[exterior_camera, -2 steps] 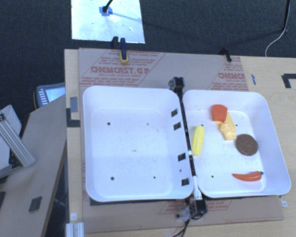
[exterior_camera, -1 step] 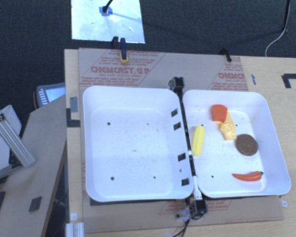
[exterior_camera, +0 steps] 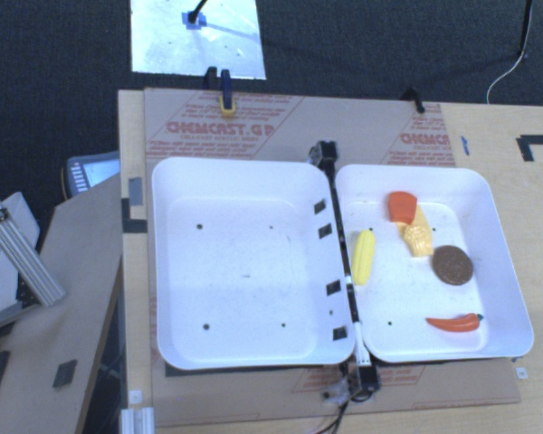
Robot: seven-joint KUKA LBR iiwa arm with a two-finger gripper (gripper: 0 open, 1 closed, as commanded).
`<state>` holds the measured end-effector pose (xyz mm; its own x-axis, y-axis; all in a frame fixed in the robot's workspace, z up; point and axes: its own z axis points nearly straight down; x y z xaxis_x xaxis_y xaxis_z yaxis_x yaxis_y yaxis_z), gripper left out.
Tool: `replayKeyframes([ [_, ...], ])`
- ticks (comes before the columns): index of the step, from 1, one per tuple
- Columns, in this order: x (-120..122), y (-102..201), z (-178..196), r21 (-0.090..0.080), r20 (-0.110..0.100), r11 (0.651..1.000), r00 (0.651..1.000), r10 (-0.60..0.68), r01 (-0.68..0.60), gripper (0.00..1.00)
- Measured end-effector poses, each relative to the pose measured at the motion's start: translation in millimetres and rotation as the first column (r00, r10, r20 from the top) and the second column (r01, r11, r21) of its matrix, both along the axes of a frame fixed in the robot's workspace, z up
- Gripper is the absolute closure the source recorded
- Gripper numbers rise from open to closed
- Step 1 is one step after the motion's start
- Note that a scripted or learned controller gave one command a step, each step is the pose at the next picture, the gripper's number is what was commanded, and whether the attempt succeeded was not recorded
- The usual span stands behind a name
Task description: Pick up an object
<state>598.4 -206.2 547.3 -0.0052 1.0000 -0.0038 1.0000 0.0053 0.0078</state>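
Several small objects lie in the right bin (exterior_camera: 502, 242). A yellow corn cob (exterior_camera: 363, 256) rests against the bin's left wall. An orange-red block (exterior_camera: 401, 206) sits near the back, touching a pale yellow piece (exterior_camera: 418, 234) just in front of it. A brown round disc (exterior_camera: 452, 265) lies to the right of the pale piece. A red chili pepper (exterior_camera: 453, 323) lies near the front wall.
The left bin (exterior_camera: 172, 242) sits beside the right one, joined by a row of black clips (exterior_camera: 330, 233). A yellow clamp (exterior_camera: 226, 98) holds the board at the back. A metal plate (exterior_camera: 196, 23) lies on the dark floor behind the bench.
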Motion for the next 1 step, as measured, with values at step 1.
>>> replayKeyframes([
  [1, 0.5, 0.1, 12.1, -0.003, 0.005, 1.0, 1.0, 0.003, -0.003, 1.0],
])
